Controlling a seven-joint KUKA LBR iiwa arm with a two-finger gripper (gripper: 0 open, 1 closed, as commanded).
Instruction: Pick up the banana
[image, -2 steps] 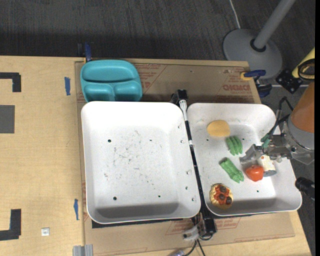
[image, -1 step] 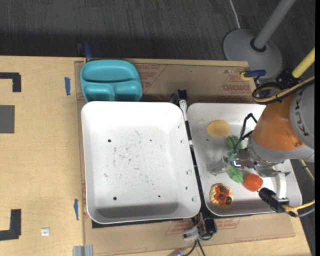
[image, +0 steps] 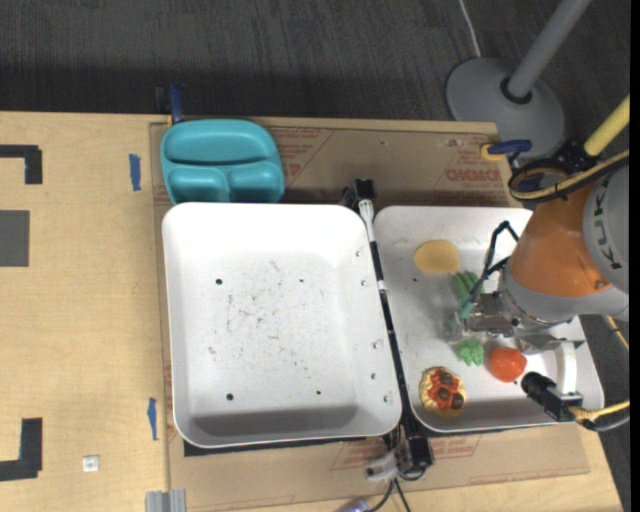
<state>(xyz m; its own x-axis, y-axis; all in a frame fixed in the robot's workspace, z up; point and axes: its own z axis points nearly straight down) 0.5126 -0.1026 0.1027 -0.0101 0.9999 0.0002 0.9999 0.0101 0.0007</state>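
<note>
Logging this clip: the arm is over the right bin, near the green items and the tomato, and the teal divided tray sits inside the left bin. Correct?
Not quite. The teal divided tray sits outside, behind the left bin, as the camera view shows. The rest holds: the arm is over the right bin.

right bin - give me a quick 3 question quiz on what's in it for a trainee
1. True or false: the gripper is over the right bin.
2. Which item lies nearest the right bin's front edge? A) tan round piece B) pizza toy C) red tomato toy
3. What colour is the tray behind the left bin?

Key: 1 true; 2 B; 3 teal.
</note>
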